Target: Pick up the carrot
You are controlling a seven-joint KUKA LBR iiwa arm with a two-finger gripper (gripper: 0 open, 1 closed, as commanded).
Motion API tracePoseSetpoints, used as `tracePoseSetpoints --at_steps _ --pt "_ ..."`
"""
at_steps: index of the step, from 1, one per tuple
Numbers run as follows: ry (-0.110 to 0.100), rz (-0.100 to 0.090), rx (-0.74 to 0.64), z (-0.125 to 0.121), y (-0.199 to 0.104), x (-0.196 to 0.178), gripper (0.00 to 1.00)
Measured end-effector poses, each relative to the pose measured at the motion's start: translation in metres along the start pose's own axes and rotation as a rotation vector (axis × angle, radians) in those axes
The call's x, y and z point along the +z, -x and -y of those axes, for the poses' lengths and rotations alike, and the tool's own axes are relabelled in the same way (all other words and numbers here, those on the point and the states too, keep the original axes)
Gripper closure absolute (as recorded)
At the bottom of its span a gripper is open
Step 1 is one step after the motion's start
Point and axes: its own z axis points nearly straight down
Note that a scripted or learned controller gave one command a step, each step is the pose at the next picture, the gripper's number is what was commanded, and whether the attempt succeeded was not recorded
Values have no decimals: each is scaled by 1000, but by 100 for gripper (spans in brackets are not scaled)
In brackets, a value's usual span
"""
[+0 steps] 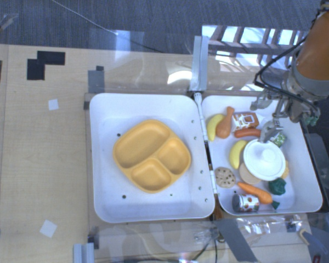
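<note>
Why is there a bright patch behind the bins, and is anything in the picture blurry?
In the camera view, glare sits on the clear panel behind the bins, likely reflected light; the carrot and yellow plate look fairly sharp with soft shadows; the tool is slightly blurred.

No lettering, number or brand can be read. The small red-and-white printed packet (245, 119) in the right white bin (312, 201) and the little tin can with a red label (245, 203) near that bin's front edge both carry print, but it is too small and blurred to make out.
</note>
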Motion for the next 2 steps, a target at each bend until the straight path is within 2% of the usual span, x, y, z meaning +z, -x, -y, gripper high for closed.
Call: tracePoseSetpoints --at_steps 1,2 --pt "1 4 207 -30 -77 149 0" --pt "-1 24 164 -29 -105 146 0"
